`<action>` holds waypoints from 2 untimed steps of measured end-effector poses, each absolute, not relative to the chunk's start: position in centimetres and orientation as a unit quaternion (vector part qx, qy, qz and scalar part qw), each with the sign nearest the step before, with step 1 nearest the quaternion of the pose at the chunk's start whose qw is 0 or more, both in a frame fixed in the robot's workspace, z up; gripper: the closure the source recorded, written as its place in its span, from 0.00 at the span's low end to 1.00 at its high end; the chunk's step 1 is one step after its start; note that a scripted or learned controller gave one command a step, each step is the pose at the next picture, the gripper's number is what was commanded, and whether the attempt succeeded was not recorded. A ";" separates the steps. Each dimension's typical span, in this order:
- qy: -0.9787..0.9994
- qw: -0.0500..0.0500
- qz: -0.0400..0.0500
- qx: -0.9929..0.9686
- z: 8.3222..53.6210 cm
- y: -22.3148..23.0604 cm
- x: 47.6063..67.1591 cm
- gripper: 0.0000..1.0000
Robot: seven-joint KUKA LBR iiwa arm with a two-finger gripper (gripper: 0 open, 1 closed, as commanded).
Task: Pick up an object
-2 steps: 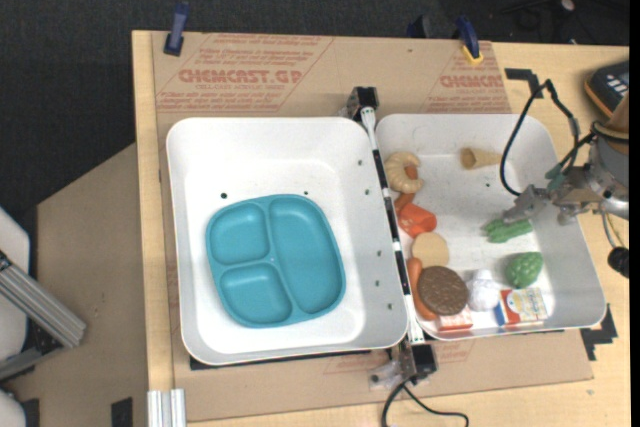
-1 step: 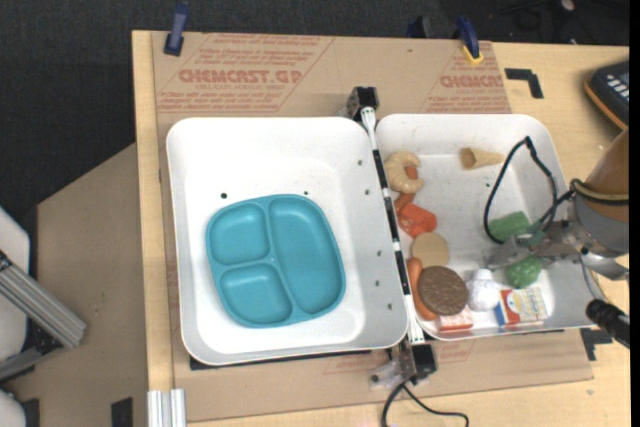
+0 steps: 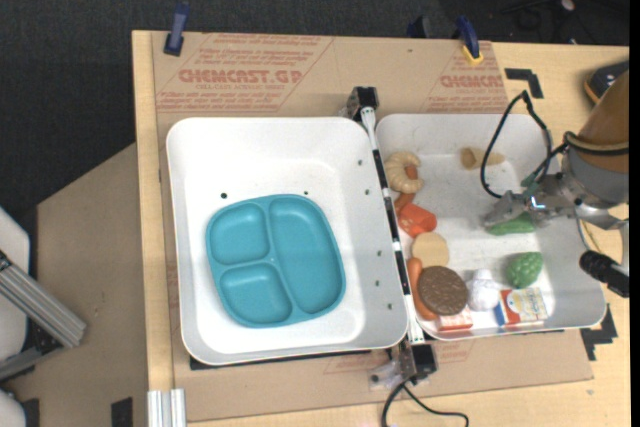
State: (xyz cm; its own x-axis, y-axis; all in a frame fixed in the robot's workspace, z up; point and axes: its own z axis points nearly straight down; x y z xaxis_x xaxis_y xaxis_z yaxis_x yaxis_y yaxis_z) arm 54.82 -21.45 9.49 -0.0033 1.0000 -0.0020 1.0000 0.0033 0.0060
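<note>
The right bin [image 3: 440, 130] holds several toy foods. My gripper [image 3: 503, 213] is low in the bin's right half, and its tip is right above a flat green pod [image 3: 514, 227]. The pod lies on the bin floor, partly covered by the gripper. A green broccoli-like piece [image 3: 524, 268] sits just below it. A small milk carton [image 3: 521, 306], a white lump [image 3: 484, 292] and a brown round cookie [image 3: 442, 290] lie along the front. Along the bin's left side are a tan shrimp [image 3: 405, 172], an orange-red piece [image 3: 416, 218] and a beige round [image 3: 431, 248].
The left bin [image 3: 260, 145] carries a teal divided plate [image 3: 276, 258]. A small tan nugget [image 3: 468, 156] lies at the back of the right bin. A black cable [image 3: 497, 150] loops from the wrist over the bin. The arm [image 3: 600, 155] comes in from the right.
</note>
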 end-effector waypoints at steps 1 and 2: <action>0.707 0.004 0.001 0.707 10.7 -21.6 54.7 1.00; 0.707 0.003 0.001 0.707 10.6 -21.6 54.7 0.00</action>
State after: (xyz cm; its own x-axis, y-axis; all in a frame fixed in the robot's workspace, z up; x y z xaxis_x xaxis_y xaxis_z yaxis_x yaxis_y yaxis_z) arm 54.66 -21.61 10.58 0.0002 1.0000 -0.0035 1.0000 -0.0001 0.0062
